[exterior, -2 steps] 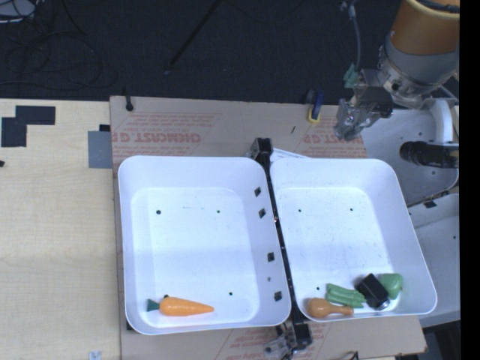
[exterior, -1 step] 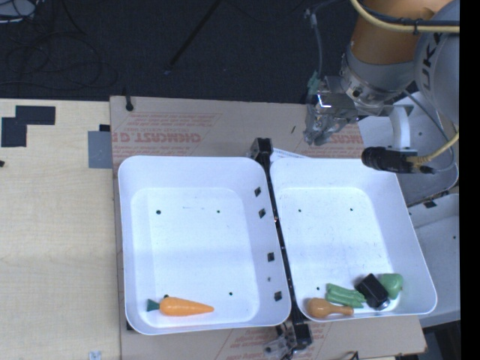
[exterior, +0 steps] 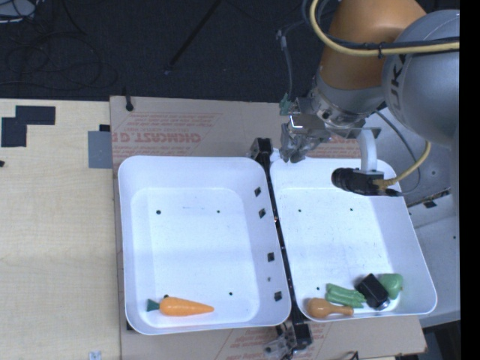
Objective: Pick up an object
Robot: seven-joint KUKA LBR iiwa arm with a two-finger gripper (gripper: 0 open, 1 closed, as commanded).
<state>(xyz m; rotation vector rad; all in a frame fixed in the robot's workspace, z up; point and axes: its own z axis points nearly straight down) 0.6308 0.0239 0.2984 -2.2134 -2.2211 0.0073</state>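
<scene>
An orange toy carrot (exterior: 185, 306) with a green stem lies near the front edge of the left bin (exterior: 142, 172). In the front right corner of the right bin (exterior: 420, 255) sit a green pea pod (exterior: 344, 295), a tan pear-shaped toy (exterior: 328, 308), a small black block (exterior: 373, 290) and a green piece (exterior: 391, 282) behind it. My gripper (exterior: 295, 151) hangs above the back left corner of the right bin, far from all these objects. Nothing shows between its fingers.
A black divider clip strip (exterior: 271, 223) runs between the two bins. The bins rest on a cardboard sheet (exterior: 195, 130) on a light wooden bench (exterior: 52, 231). The arm's grey and orange body (exterior: 375, 43) fills the upper right, with a black cable fitting (exterior: 358, 181) over the right bin.
</scene>
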